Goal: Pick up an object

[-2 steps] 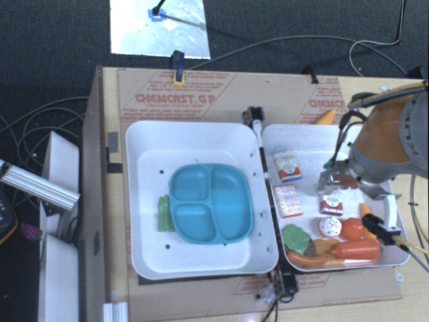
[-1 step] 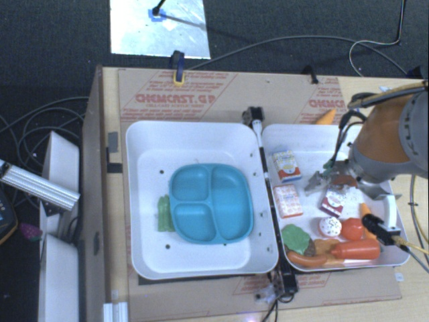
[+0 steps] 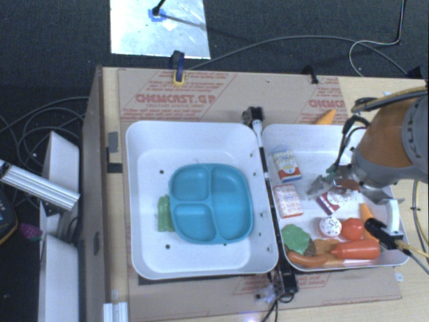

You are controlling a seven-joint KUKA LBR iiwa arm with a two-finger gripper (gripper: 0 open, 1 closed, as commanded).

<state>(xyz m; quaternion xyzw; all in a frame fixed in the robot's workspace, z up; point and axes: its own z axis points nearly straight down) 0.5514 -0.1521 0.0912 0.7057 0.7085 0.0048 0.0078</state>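
My gripper [image 3: 328,187] hangs low over the middle of the right bin [image 3: 305,139], on the grey arm with its orange band [image 3: 389,143] coming in from the right. Right below it lies a red-and-white packet [image 3: 337,202]; whether the gripper touches it I cannot tell. Around it are a small white, blue and red carton [image 3: 287,165], a pink packet [image 3: 288,200], a green toy [image 3: 294,237], a white ball [image 3: 330,227], a red tomato [image 3: 353,229], a red sausage [image 3: 350,251] and an orange carrot [image 3: 365,210].
The left bin [image 3: 151,146] holds a blue divided plate [image 3: 211,203] with a green piece [image 3: 164,214] beside it. An orange item [image 3: 326,117] lies on the board behind the right bin. A clamp [image 3: 255,117] sits where the bins meet.
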